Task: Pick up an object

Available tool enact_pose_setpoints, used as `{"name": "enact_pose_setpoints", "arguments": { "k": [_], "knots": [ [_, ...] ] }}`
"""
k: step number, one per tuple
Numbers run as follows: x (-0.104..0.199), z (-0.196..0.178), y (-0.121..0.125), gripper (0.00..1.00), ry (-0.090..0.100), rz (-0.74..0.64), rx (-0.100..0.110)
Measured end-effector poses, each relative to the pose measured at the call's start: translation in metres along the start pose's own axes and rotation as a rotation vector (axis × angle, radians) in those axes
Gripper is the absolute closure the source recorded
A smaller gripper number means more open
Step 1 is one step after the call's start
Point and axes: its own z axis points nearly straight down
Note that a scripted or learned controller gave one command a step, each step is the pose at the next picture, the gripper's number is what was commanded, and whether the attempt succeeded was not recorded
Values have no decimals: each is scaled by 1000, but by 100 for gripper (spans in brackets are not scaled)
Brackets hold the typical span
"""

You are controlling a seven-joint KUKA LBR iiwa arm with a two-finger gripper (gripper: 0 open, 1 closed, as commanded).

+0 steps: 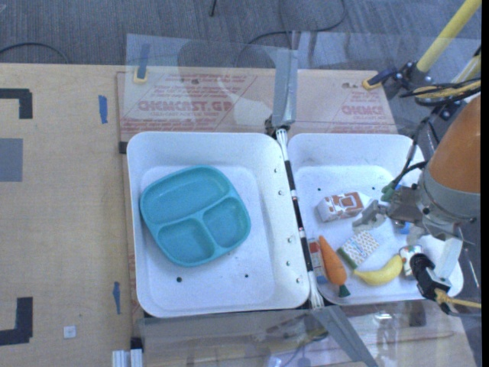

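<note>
Hovering low over the right bin (336,155): gripper (380,211), finger state cannot be told. Beneath: small carton (340,206), carrot (331,259), banana (380,271). Left bin (153,281): teal divided plate (195,215).

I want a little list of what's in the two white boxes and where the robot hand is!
left bin: teal divided plate
right bin: carrot, banana, small red-and-white box, small patterned packet
carrot position: near the front, beside the wall between the bins
banana position: front, right of the carrot
gripper: low over the right bin, right of the box
object held: none seen
</note>
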Motion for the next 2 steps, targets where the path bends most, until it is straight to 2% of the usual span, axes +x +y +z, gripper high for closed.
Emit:
{"name": "enact_pose_setpoints", "arguments": {
  "k": [1, 2],
  "knots": [
    [-14, -57, 83, 0, -2, 115, -4],
    [-57, 44, 81, 0, -1, 35, -4]
  ]
}}
